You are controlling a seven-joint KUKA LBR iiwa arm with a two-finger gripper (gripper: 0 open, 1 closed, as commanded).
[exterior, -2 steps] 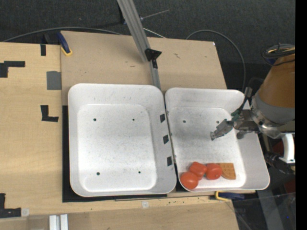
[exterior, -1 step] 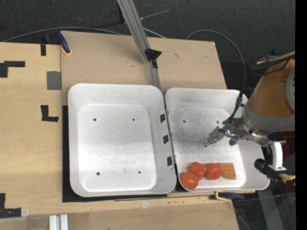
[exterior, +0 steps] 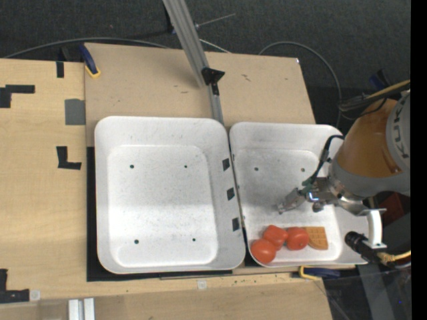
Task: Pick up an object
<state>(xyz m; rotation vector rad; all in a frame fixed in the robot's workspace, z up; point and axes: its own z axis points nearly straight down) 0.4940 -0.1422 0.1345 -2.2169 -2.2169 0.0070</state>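
With the claw hovering, its state unclear, the small red objects look light, smooth and rounded, best pinched across their middles.

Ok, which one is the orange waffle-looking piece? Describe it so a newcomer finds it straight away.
Start at the right-hand white bin, where the gripper hovers, and look along its near edge. A short row of items lies there; the orange waffle piece is the one farthest right. Unlike the rounded red pieces beside it, it is flat, squarish and grid-patterned.
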